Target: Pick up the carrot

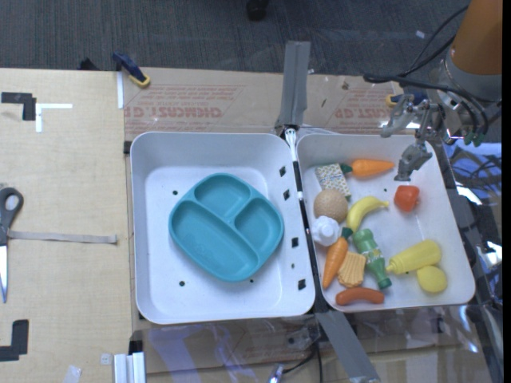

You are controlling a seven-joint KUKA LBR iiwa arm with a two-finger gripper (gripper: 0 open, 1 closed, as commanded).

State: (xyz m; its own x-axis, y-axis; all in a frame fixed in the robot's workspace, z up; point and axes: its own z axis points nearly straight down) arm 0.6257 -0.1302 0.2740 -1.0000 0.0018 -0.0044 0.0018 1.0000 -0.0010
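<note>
camera view: metal two-finger gripper (413, 163) hovers by right bin's (455, 238) back edge, near orange plastic carrot (371, 167); grip state unclear.

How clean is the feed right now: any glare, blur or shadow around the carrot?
Camera view: lighting is even and soft; the carrot at the right bin's far end is sharp, without glare. The gripper casts only a faint shadow. The orange arm band at top right looks blurred.
</note>
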